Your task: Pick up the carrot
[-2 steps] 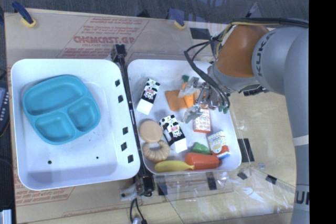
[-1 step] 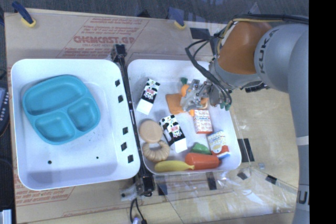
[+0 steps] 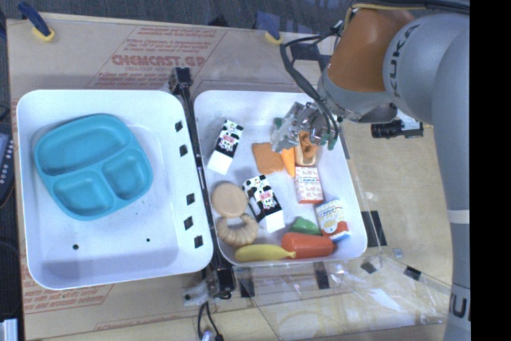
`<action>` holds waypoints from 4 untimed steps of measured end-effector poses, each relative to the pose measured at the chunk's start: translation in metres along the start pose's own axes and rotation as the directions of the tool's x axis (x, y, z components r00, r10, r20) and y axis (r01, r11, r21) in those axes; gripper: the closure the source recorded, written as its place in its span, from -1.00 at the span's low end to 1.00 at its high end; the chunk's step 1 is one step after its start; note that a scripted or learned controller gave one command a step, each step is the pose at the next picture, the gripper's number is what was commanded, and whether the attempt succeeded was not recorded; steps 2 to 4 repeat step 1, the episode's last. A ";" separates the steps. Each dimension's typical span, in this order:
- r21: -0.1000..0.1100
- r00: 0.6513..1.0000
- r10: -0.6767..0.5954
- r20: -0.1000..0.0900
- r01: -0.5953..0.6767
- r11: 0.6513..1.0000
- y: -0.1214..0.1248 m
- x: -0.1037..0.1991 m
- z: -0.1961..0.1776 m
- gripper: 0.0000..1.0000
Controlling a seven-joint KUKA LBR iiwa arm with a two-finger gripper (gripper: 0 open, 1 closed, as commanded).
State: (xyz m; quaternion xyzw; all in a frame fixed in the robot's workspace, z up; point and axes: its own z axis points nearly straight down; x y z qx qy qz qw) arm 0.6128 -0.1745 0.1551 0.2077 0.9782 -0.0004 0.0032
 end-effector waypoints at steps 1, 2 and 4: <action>0.000 0.985 0.171 -0.003 -0.171 0.985 0.052 0.009 -0.015 1.00; 0.000 0.985 0.171 -0.003 -0.171 0.985 0.052 0.009 -0.015 1.00; 0.000 0.985 0.171 -0.003 -0.171 0.985 0.052 0.009 -0.015 1.00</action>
